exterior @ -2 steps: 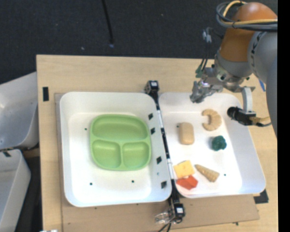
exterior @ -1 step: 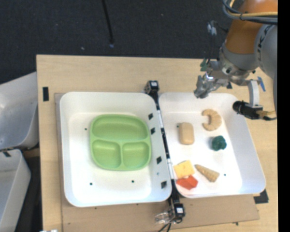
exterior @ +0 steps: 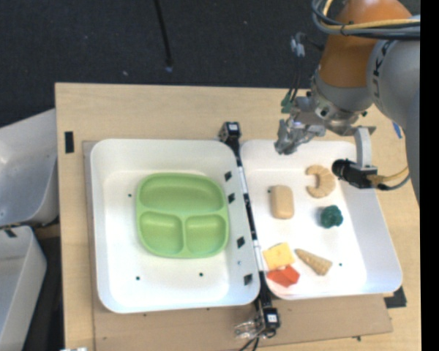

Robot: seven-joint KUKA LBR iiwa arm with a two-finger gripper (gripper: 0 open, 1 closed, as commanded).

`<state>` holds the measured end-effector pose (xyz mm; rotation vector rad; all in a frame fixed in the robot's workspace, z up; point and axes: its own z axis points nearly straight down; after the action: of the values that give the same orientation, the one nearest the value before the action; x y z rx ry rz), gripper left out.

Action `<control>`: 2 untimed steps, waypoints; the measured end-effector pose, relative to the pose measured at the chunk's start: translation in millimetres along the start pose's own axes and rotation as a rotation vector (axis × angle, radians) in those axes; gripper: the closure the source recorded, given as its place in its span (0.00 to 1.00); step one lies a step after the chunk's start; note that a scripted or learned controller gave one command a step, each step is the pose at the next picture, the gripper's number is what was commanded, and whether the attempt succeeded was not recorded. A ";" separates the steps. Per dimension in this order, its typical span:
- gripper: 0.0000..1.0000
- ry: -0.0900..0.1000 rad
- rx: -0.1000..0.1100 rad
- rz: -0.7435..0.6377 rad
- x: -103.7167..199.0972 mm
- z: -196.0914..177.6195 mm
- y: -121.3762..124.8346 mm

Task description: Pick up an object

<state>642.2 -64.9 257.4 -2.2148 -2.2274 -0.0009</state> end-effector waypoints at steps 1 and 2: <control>1.00 0.000 0.001 0.000 46.1 -5.5 -19.4; 1.00 0.000 0.001 -0.001 105.3 -1.5 -36.7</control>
<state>605.0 40.2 258.9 -2.2128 -2.2285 0.0001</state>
